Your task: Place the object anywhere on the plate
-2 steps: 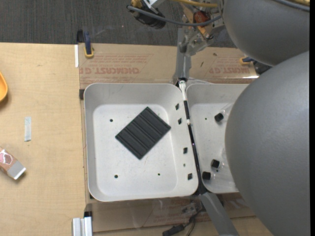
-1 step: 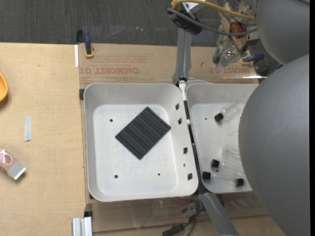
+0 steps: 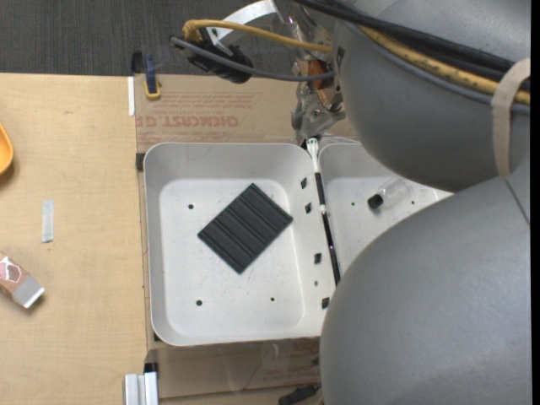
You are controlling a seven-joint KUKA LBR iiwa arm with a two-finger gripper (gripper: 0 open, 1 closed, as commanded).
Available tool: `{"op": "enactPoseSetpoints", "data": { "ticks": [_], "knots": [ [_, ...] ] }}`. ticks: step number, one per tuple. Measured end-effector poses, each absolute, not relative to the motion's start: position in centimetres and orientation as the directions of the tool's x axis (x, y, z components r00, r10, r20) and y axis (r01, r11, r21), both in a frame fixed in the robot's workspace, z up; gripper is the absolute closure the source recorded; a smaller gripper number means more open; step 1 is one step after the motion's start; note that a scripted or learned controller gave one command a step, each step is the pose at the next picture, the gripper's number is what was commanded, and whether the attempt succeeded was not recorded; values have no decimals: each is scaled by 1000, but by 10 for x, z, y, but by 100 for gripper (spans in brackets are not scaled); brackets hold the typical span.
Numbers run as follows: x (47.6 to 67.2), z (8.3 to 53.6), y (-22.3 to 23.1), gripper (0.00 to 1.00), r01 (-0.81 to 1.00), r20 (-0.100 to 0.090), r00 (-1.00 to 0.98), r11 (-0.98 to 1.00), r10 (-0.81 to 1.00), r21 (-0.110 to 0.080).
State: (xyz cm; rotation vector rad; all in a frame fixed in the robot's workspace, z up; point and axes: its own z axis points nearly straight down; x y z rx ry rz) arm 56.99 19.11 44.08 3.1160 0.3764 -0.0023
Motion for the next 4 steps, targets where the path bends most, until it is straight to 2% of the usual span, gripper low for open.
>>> {"op": "enactPoseSetpoints", "data": {
  "ticks": [1,2,3,4],
  "knots": [
    [548,440,132,100,425,-7,905,-905,425,2],
    [486,402,73,100,575,-8,818,-818,575,1],
    [615,402,95,100,579,-6,815,-815,579,0],
    [580,440,46,100,311,-4,951,-951,311,2]
  ]
}}
